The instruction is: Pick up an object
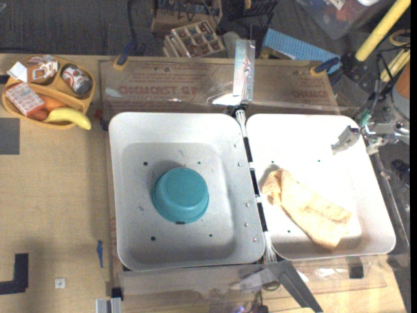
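**Pincer at the right bin's upper right corner, cloth and bowl untouched**

Seen at the right edge of the frame, just above the middle: pincer (343, 140), poised over the upper right corner of the right bin (306, 132). Too small and blurred to tell whether released or clenched; nothing visible between its tips.

Lying crumpled in the right bin, lower left to centre: a pale yellow cloth (305, 205), stretched diagonally from near the divider toward the bin's lower right. Well apart from the pincer.

Sitting in the middle of the left bin (130, 135): a teal bowl (181, 194), turned upside down, clear of all four walls.

Resting on the surface (52, 207) at the upper left of the frame: a yellow tray (13, 103) with a banana (70, 117) at its lower edge and several small packaged items.
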{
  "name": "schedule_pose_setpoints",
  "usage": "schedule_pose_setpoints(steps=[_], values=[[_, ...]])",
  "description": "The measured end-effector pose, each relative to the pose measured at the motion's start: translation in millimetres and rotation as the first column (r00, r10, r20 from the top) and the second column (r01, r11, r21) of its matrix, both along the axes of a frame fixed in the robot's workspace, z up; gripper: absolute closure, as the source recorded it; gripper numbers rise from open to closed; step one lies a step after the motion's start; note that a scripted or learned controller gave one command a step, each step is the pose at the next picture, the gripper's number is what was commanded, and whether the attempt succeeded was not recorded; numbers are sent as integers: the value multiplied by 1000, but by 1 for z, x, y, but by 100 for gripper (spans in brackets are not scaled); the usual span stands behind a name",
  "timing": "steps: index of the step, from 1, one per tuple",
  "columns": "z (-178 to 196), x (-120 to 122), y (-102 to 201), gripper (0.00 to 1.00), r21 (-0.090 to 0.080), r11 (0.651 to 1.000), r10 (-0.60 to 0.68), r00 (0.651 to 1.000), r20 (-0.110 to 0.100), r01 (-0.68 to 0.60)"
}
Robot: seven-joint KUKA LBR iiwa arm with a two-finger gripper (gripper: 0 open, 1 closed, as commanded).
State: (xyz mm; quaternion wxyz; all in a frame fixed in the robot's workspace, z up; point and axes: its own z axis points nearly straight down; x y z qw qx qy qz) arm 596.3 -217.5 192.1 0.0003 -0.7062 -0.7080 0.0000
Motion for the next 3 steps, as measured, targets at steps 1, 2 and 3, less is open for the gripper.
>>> schedule_pose_setpoints(steps=[1,2,3], values=[[-35,-54,69,0,-1,999,40,999,1,-40],[-100,-75,105,0,-7,992,128,992,17,-128],[-99,-7,108,0,-13,861,508,861,15,-508]])
